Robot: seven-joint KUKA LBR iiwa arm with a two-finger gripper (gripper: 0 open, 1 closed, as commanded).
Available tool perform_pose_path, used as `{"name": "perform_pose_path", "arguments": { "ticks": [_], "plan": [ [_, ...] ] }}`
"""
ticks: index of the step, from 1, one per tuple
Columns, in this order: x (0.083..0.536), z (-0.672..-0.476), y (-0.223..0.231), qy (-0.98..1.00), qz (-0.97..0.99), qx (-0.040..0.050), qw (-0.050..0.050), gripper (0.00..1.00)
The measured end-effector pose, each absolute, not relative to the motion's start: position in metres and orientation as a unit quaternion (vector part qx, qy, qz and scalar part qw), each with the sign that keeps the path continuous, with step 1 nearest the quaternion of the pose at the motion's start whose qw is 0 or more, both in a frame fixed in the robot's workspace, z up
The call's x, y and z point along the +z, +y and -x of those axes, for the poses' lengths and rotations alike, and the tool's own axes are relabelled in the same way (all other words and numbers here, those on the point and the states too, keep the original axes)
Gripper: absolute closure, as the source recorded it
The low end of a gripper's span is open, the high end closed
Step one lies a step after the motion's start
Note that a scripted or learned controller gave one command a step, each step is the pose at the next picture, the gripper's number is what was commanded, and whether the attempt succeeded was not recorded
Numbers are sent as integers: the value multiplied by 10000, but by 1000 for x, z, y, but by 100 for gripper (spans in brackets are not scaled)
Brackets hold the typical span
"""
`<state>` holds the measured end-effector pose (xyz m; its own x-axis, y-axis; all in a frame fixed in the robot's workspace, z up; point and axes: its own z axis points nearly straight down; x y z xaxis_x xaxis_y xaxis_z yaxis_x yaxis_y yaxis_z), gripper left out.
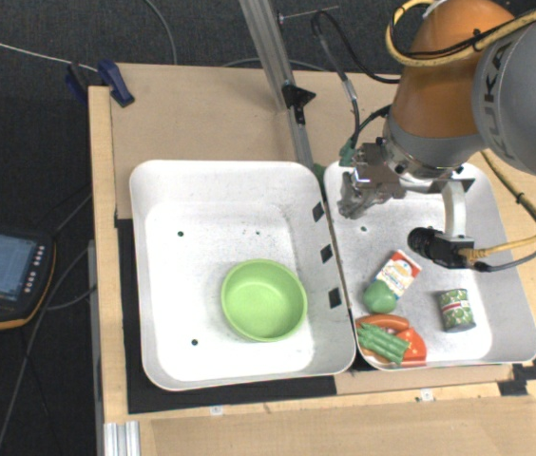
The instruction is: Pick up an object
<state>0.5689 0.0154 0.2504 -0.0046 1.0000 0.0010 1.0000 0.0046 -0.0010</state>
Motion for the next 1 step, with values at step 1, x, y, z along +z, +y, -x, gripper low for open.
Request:
{"name": "perform_pose_path", "arguments": {
  "ticks": [1],
  "plan": [
    [238,-556,62,-7087,7055,-1,5,100]
  ]
}}
